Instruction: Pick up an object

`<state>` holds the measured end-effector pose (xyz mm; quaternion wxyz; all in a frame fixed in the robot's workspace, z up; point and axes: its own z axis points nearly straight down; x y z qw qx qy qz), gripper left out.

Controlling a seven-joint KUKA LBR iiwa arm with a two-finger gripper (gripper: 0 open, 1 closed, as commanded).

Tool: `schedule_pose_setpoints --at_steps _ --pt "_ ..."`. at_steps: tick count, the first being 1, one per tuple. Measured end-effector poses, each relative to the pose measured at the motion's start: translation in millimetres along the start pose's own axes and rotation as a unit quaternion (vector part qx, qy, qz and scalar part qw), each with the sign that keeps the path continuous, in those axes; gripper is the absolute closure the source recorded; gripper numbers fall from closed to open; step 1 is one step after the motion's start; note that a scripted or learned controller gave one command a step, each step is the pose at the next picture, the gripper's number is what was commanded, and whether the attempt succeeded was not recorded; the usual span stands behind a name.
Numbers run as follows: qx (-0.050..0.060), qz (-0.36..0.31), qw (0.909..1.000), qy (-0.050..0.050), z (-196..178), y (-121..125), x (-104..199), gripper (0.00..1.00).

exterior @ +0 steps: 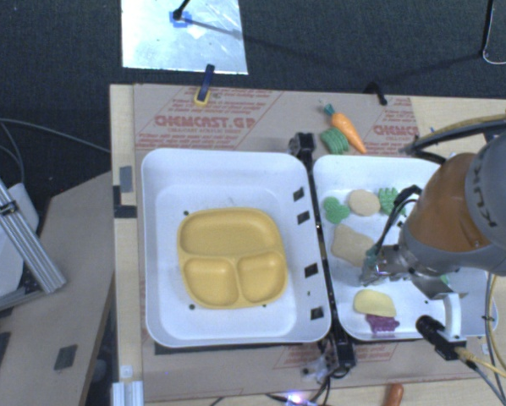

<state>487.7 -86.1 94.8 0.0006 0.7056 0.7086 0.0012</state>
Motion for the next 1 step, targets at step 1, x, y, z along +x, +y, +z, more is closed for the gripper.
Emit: schedule_pose_setpoints --at_steps 1 --pt "0.001 0.0 1.0 0.0 10.9 3.5 3.4 1.0"
